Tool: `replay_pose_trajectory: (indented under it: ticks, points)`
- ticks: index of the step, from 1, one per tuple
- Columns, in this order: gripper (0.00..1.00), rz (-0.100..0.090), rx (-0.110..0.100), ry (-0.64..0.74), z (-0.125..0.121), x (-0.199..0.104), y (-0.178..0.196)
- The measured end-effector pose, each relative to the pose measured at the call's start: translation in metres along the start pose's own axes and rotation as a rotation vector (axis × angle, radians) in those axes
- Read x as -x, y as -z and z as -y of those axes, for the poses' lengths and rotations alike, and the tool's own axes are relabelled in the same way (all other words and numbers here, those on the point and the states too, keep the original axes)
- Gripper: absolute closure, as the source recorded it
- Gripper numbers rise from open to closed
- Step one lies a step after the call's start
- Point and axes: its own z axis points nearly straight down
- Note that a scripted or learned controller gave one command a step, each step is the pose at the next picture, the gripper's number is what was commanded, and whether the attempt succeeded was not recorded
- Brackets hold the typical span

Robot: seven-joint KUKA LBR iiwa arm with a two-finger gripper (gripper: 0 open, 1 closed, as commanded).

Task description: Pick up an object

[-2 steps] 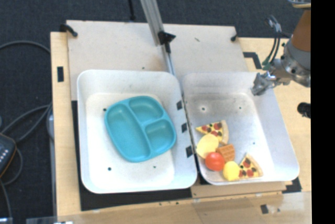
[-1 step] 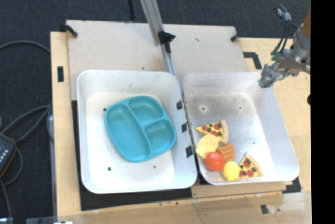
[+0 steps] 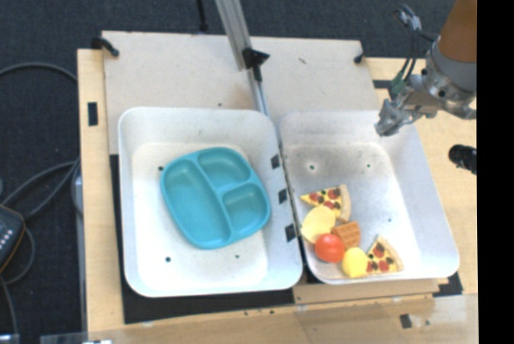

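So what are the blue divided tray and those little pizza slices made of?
The blue three-compartment tray looks like moulded plastic: uniform colour, smooth rounded rims, soft sheen. The small pizza-slice toys seem to be plastic or rubber play food, judging by flat painted toppings; which one is unclear.

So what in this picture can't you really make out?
- Pincer: small and blurred in the camera view; open or shut, I cannot tell.
- Arm: cut off by the right edge.
- Brown toy: partly covered by the red ball; its kind is unclear.
- Black thing: cut off at the left edge.
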Motion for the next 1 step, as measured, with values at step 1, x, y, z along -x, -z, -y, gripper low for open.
replay_pose_trajectory:
  ticks: [1]
  points:
    - [1.00, 0.000, -0.001, 0.000, 0.0064, -0.0418, -0.0055]
